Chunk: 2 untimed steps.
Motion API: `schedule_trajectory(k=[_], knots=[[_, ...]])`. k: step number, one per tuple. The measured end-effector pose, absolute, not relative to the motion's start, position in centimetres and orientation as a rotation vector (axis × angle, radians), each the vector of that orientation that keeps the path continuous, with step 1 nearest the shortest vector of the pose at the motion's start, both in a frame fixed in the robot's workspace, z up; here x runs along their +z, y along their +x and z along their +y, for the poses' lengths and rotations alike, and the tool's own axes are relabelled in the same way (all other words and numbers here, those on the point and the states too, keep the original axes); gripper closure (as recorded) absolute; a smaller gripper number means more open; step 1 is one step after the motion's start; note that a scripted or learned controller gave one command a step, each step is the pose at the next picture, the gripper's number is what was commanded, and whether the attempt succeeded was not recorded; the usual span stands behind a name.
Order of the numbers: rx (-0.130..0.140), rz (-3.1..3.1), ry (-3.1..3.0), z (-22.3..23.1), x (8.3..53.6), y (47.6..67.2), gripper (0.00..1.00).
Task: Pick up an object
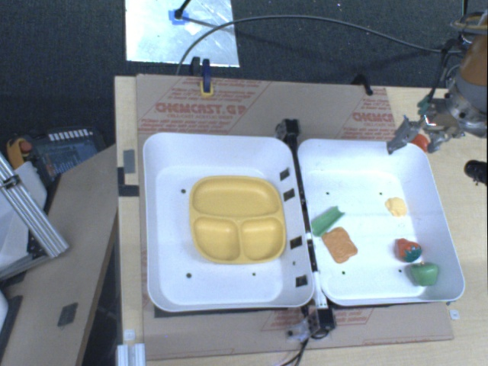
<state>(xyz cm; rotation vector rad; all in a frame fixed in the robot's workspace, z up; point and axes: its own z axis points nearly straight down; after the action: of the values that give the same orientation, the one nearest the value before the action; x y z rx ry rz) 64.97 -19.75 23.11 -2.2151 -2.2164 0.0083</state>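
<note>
Hovering over the right bin's (366, 152) far right corner, gripper (418, 137) has fingers clamped on a small orange-red piece (419, 138); too small to tell its long axis or heading. Below in that bin: green wedge (327, 219) slanting up-right, orange slab (339, 245), pale lump (396, 206). Yellow tray (235, 218) in left bin (164, 227).
</note>
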Motion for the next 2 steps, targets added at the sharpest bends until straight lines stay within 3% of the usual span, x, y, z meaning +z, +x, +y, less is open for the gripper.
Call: schedule_trajectory(k=[1, 2], knots=[[-0.002, -2.227, -2.219, -19.7, 23.9, 65.2, 0.00], [0.001, -2.225, -2.218, -19.2, 19.6, 64.9, 0.00]])
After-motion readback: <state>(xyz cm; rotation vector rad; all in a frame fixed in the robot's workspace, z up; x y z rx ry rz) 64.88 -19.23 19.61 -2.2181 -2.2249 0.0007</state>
